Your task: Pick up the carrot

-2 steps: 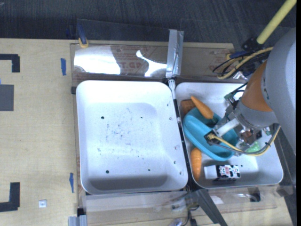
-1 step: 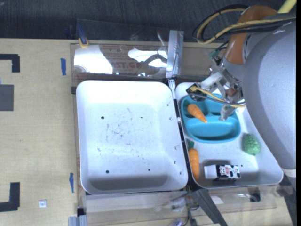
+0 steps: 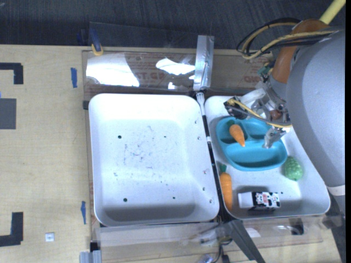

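- The arm (image 3: 321, 103) reached in from the right of the camera view, its grey body covering the right side of the right bin (image 3: 307, 204), with the orange band showing near the top of the view.
- The gripper (image 3: 253, 119) hung over the upper part of the right bin, above the far rim of a blue dish (image 3: 258, 159).
- Whether the claw stood apart or together could not be told: its parts blurred into cables and metal pieces, and nothing could be seen clamped in it.
- Two carrot-like things lay in the right bin.
- The upper carrot (image 3: 237, 134) lay inside the blue dish, in its left half, tilted, with its thick end toward the gripper and its tip pointing down and to the right. It lay just beside the gripper, but contact between them could not be made out.
- The lower carrot (image 3: 225, 187) lay outside the dish, along the left wall of the right bin, roughly upright in the view, with its green top near the dish's lower left corner.
- A green knobbly ball (image 3: 293, 169) sat just beside the dish's right end.
- A small black-and-white carton (image 3: 260, 199) lay on its side near the bin's front wall, to the right of the lower carrot.
- The left bin (image 3: 104, 147) sat touching the right bin along their shared edge, its white floor marked with faint scuffs and a few dark dots.
- Both bins rested on a pale wooden bench (image 3: 44, 147) marked with black and blue tape.
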